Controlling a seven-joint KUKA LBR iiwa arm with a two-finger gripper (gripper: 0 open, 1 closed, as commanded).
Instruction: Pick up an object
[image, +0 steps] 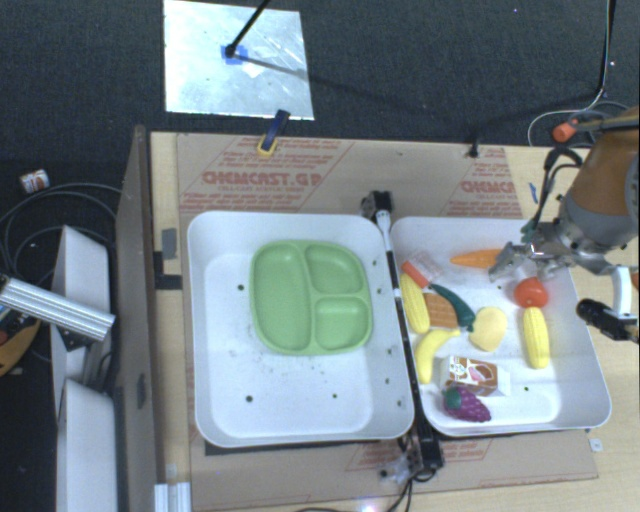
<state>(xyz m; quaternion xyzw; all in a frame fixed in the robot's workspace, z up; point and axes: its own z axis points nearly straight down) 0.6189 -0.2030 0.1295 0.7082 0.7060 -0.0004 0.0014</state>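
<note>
White plastic, 2 shallow bins side by side on bench. Left bin (225, 400): 1 green divided plate (308, 298), nothing else of note. Right bin (580, 400): toy food crowded toward centre and left wall. Noted there: orange carrot (474, 259) near far edge, red tomato (531, 292), yellow corn cob (536, 336) just below it, pale lemon (489, 328), banana (430, 352), second corn cob (414, 305) hard against dividing wall, dark green pepper (455, 303), juice carton (472, 374), purple grapes (467, 405) at near edge. Gripper (528, 256) low over far right of right bin, between carrot tip and tomato, apparently just above tomato. Jaw state: cannot tell, metal parts too small and blurred. Nothing visible between them; no object lifted. Judged stage: approach or descent, no grasp made. Likeliest target tomato or carrot, uncertain which. Risks: round tomato prone to roll off or squirt sideways under off-centre closure; carrot tapered, easy to slip; carrot, tomato and corn lying close, so possible nudge of a neighbour or a pinch on 2 items; bin's far wall near, possible contact on descent.
</note>
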